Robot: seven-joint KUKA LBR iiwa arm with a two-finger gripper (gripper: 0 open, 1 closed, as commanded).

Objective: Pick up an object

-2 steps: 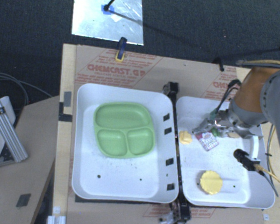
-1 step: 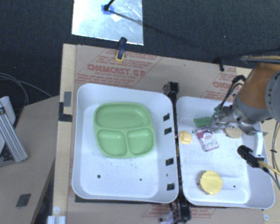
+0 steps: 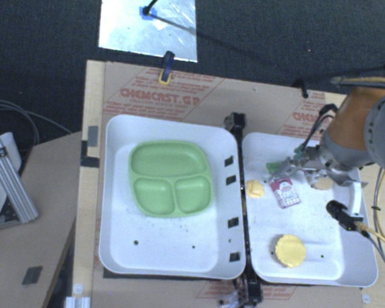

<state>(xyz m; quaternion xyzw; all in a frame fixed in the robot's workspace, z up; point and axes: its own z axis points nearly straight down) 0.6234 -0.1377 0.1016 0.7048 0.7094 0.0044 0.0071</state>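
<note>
From my end, the worktop point(image 3: 184, 95) carries the two white bins side by side. The left bin point(image 3: 107, 196) holds just a green divided plate point(image 3: 171, 178), well away from anything I can reach quickly. The arm point(image 3: 384, 134) comes in over the right bin point(image 3: 357, 267), and the hand point(image 3: 298, 164) sits low over that bin's far half. From this angle I cannot tell whether the hand is spread or pressed together, and I see nothing clearly pinched in it.

The pick I would go for is the red-and-white packet point(image 3: 285, 193). It lies flat on the bin floor just beside the hand, on the near side and a touch toward the middle wall. Its long axis runs at a slant, from far-left to near-right, so I judge the hand should close across the short way.

A yellow round piece point(image 3: 289, 251) lies apart in the near part of the bin. A small yellow lump point(image 3: 254, 188) sits against the middle wall, near the packet. A green scrap point(image 3: 274, 167) lies just left of the hand, and a tan bit point(image 3: 322, 183) lies just right of it, under the wrist.
</note>
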